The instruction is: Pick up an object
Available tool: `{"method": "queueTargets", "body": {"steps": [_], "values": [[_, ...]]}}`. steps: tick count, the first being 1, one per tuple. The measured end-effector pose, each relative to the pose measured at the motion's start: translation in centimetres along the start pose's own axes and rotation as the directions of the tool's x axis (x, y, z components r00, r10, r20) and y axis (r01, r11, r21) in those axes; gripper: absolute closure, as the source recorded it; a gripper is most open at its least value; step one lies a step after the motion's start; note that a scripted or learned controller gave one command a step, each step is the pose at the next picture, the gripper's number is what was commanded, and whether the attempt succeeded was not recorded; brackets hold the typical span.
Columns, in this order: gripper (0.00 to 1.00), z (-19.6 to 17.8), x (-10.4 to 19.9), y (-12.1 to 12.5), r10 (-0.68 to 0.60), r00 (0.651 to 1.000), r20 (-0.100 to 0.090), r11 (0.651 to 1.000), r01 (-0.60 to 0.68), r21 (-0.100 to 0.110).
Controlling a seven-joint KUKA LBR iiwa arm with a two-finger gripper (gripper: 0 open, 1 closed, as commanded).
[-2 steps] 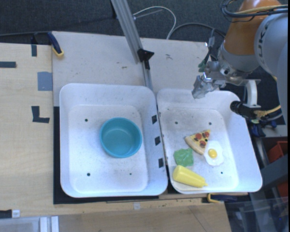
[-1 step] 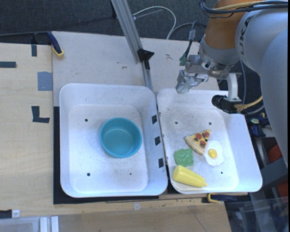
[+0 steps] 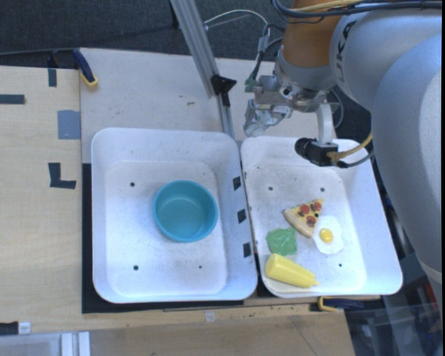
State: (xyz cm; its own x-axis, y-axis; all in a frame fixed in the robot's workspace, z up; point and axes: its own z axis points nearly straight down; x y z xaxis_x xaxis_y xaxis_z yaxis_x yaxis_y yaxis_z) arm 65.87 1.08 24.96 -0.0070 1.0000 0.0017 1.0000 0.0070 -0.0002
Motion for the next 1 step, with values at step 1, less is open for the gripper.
{"method": "queueTargets", "body": {"steps": [1], "values": [[1.00, 1.98, 5.70, 1.16, 0.000, 1.000, 0.001, 1.000, 0.000, 0.002]]}}
